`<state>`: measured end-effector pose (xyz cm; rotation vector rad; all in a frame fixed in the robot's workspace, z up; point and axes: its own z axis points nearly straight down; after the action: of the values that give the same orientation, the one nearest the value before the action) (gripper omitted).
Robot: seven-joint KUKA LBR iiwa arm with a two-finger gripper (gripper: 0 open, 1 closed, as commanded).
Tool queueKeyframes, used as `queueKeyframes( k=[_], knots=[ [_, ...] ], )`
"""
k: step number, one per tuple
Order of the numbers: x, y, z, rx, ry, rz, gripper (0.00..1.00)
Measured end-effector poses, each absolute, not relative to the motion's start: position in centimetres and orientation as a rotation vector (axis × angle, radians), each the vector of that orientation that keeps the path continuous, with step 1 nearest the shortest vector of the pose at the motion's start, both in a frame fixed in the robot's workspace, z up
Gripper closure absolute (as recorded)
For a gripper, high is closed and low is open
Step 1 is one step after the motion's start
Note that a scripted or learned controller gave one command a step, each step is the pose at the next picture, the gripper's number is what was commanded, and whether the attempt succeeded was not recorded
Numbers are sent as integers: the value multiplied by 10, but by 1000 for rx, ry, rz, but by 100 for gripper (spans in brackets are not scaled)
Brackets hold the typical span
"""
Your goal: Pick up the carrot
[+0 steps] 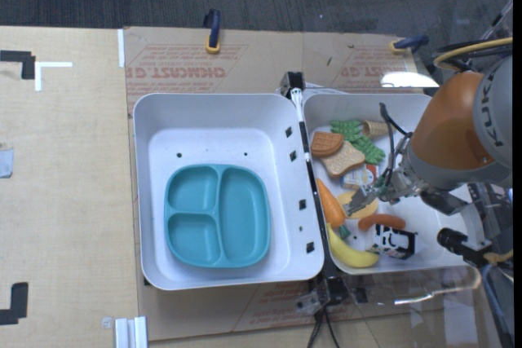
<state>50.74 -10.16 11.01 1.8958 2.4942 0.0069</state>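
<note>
1. Nearest the camera, a banana (pixel 352 251) is lying along the front edge of the right bin (pixel 432 261), just below the carrot's lower tip.
2. A black-and-white toy (pixel 394 241) is sitting beside the banana, further from the carrot, and a red sausage (pixel 380 221) is lying just above it.
3. The carrot (pixel 330 204) is resting in the right bin against the wall it shares with the left bin (pixel 155 175), its length running slantwise from upper left to lower right.
4. The hand (pixel 364 198) is hovering just to the right of the carrot, close beside it but not around it; nothing is showing between its fingers.
5. Whether the fingers are spread or closed is something I cannot tell, since the tips are blending into the clutter of food beneath them.
6. The grey arm with its orange band (pixel 453 126) is reaching in from beyond the hand, on the side away from the carrot.
7. A teal divided plate (pixel 218 215) is lying in the left bin, well apart from the carrot, across the shared wall.
8. Beyond the carrot, a slice of bread (pixel 345 160) and a brown waffle-like piece (pixel 326 144) are lying in the right bin.
9. Further still, a green leafy piece (pixel 359 134) is lying near the back of that bin.
10. Both bins are sitting on a cardboard sheet (pixel 245 61) on the table (pixel 65 175).
</note>
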Motion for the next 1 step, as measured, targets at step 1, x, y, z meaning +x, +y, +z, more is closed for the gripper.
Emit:
queueKeyframes(
  k=[1],
  knots=[
    [510, -103, 119, 1897, 2488, 9, 100]
  ],
)
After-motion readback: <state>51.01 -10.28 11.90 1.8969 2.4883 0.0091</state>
